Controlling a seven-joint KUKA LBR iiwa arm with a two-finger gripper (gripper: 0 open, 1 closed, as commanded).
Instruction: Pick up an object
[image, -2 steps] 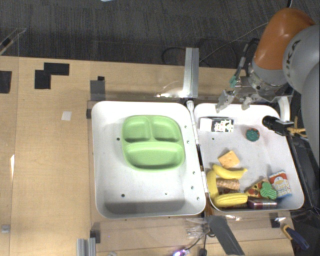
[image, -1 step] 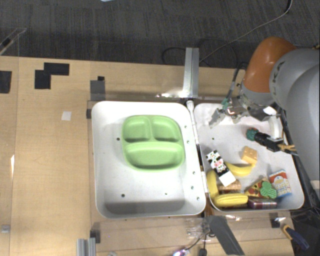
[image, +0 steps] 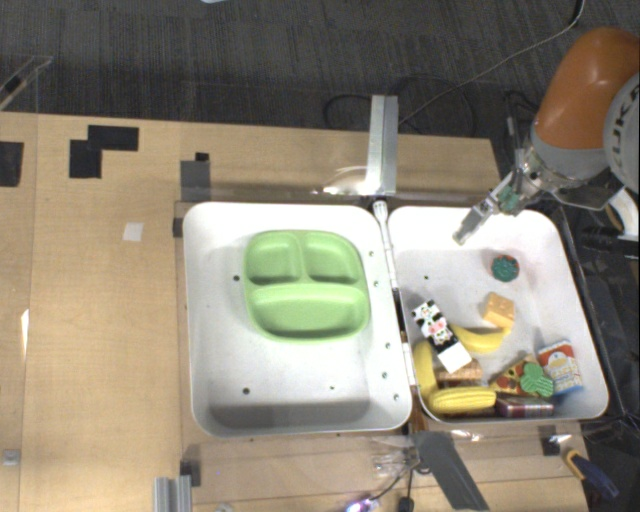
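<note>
My gripper (image: 470, 229) hangs over the back of the right bin (image: 455, 262), near its far wall, with nothing seen between its fingers. Toys lie in the bin's front half: a small round teal piece (image: 505, 267), an orange block (image: 499, 307), a banana (image: 478, 339), a black-and-white cow-patterned box (image: 431, 320), a second yellow fruit (image: 425, 369), a corn cob (image: 462, 401), a green piece (image: 537, 380) and a red, white and blue carton (image: 562, 366). The gripper is well behind and above all of them.
The left bin (image: 215, 380) holds a green divided plate (image: 304, 283). A metal post (image: 383, 145) stands behind the seam between the bins. The arm's orange band (image: 583, 85) is at the upper right. Cables lie on the dark floor behind.
</note>
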